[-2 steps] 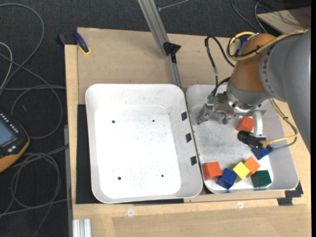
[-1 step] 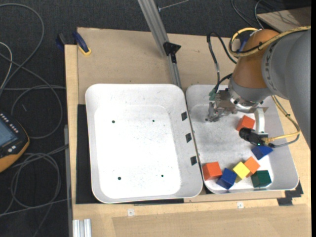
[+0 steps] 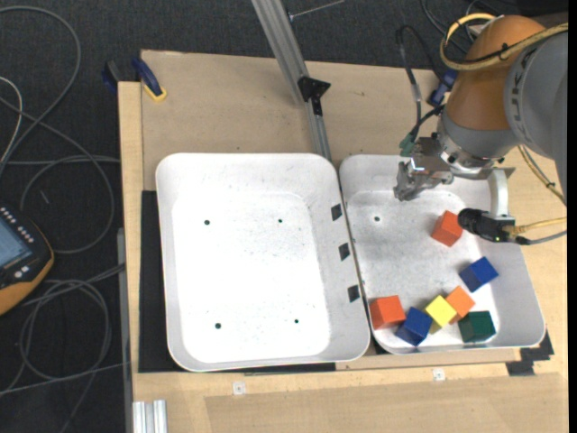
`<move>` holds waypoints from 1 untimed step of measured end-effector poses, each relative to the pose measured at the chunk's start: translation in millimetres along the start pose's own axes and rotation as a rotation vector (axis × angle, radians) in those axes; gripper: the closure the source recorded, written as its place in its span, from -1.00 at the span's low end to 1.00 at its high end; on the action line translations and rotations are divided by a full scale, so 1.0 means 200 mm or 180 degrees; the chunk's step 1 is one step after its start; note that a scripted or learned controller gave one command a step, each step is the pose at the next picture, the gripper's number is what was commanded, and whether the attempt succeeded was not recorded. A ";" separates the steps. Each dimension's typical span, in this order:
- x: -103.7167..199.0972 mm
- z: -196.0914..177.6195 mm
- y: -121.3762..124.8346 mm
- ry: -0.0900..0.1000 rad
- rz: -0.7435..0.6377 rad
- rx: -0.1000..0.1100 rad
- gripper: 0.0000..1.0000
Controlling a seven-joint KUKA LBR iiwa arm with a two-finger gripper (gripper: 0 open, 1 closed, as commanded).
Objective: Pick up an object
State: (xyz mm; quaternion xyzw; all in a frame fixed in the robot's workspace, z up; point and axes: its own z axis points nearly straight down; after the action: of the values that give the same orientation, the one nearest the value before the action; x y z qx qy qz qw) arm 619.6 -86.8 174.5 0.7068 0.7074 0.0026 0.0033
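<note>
"Where were the jaws?"

"Low over the far end of the right bin. I couldn't tell how wide they stood, or see anything in them. The red-orange cube lay just beside, nearer the bin's right wall."

"The risk?"

"Closing on bare floor, I'd judge, or knocking that cube aside. The yellow cube sat packed against a blue cube at the near edge, which looked awkward to grip."

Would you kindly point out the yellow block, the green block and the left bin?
yellow block (image 3: 440, 310), camera view, top face.
green block (image 3: 477, 327), camera view, top face.
left bin (image 3: 252, 278), camera view, bare floor.
</note>
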 end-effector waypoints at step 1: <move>0.00 -0.23 -0.02 0.0001 -0.0001 0.0005 1.00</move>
State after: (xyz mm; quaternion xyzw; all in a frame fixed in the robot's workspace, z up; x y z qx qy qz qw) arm 615.2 -87.1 220.8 0.7067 0.7075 0.0022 0.0027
